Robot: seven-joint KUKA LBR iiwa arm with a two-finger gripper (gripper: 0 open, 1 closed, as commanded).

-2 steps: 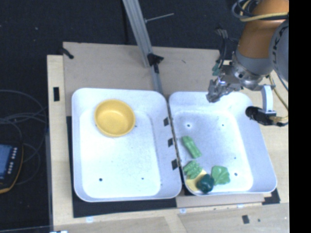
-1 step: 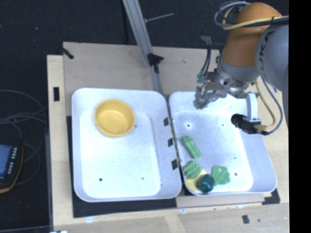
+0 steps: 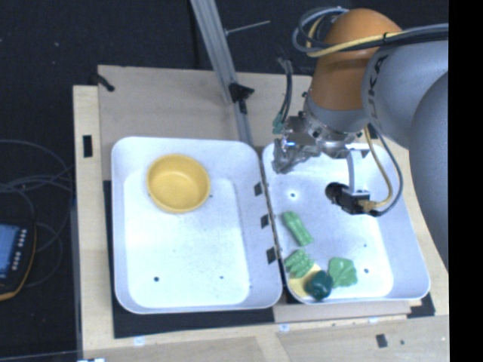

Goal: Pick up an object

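A cluster of green toy pieces [image 3: 298,228] lies toward the near left corner of the right bin [image 3: 392,277], well apart from the gripper [image 3: 285,157], which hangs over that bin's far left corner; whether it is open or closed I cannot tell. A dark green ball [image 3: 319,284] sits on a yellow piece among them. The left bin [image 3: 189,277] holds a yellow bowl [image 3: 178,182].

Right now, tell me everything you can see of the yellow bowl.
The yellow bowl is round, shallow and looks like smooth plastic. It sits upright, open side up, with nothing visible inside. It rests on the floor of the left bin, in its upper left part, apart from the walls. Nothing else touches it.
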